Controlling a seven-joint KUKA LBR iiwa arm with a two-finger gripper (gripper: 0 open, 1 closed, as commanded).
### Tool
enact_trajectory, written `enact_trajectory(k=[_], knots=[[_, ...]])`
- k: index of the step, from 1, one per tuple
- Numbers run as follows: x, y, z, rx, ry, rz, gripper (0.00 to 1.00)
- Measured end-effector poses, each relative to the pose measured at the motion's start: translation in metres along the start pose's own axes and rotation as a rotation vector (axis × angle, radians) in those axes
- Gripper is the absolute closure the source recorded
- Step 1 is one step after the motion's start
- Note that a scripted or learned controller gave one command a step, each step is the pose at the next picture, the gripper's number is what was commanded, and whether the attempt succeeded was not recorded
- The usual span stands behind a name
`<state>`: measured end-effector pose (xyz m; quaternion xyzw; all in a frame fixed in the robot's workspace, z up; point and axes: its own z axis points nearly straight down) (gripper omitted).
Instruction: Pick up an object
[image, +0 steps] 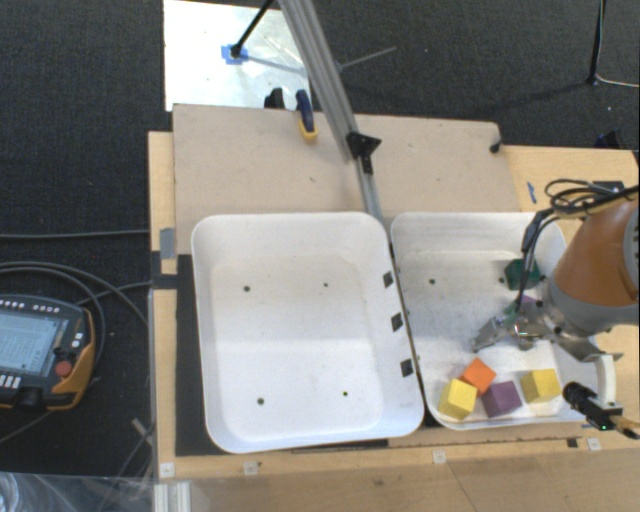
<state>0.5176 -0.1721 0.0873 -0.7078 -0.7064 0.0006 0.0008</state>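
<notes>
My desk (440, 160) carries two white bins; the left bin (300, 330) sits mid-frame. My gripper (497, 334) hangs in the right bin (450, 260), fingers apart, clamping nothing. Below it, lower right: yellow block (459, 397), purple block (500, 397), second yellow block (541, 384), orange block (479, 375). No legible writing.

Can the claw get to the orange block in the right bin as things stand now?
Probably yes. The claw hangs just above the orange block, with nothing between them. The yellow block and purple block lie close beside it, which could crowd the grasp.
</notes>
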Motion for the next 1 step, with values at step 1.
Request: enact_trajectory(k=[1], knots=[[-0.0396,0.0809,-0.0052,-0.011,-0.006,-0.007,0.0]])
